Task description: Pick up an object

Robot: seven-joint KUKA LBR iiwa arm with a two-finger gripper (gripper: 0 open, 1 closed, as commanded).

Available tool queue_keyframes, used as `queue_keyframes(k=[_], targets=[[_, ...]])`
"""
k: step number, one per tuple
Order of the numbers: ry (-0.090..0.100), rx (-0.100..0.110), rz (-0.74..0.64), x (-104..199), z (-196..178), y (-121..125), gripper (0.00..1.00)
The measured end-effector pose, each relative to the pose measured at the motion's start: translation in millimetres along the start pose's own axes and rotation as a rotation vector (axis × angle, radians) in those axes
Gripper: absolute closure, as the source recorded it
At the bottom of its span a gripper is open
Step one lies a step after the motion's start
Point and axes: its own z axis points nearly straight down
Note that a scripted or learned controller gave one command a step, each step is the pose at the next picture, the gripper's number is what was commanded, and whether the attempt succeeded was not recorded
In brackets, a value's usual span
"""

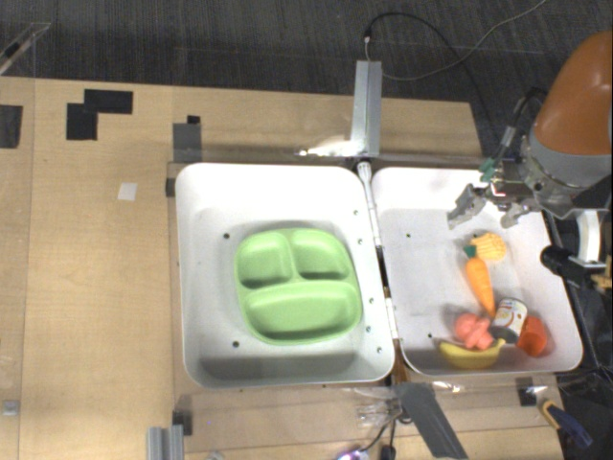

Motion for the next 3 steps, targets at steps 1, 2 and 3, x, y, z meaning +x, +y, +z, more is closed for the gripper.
queue_keyframes(k=[1,2,3], targets=[[0.000,-0.003,0.084,-51.1,142.2,-14.5,0.00],[0.001,-0.003,0.086,-50.7,134.9,-13.0,1.00],[0.000,-0.010,0.091,-61.7,147.4,1.2,1.00]])
